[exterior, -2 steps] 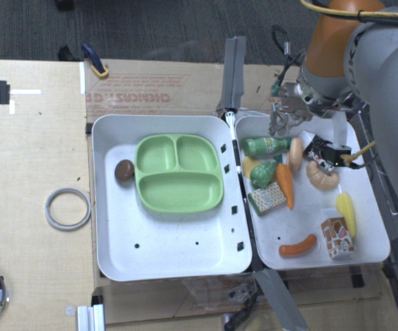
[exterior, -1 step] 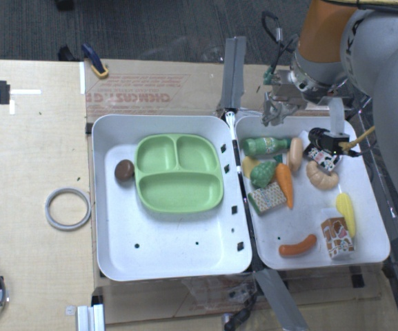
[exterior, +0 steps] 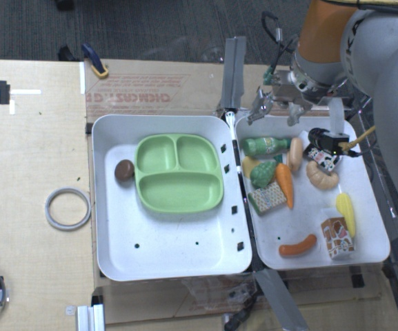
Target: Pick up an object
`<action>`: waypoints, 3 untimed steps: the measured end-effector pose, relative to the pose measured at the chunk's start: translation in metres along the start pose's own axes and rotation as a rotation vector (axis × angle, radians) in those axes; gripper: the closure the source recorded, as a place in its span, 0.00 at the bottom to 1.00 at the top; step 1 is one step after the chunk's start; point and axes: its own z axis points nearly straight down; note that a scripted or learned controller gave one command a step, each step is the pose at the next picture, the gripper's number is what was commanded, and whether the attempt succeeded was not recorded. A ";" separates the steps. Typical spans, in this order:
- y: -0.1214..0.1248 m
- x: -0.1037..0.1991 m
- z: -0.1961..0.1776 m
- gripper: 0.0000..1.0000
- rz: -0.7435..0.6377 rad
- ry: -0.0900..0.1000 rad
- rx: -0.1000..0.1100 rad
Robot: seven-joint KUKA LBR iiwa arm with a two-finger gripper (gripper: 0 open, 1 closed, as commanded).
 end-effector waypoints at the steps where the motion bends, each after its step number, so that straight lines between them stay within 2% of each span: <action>1: -0.117 -0.053 0.037 0.00 -0.159 0.002 0.003; 2: -0.085 -0.095 0.131 0.00 -0.221 -0.001 -0.009; 3: -0.083 -0.094 0.121 1.00 -0.218 0.000 -0.012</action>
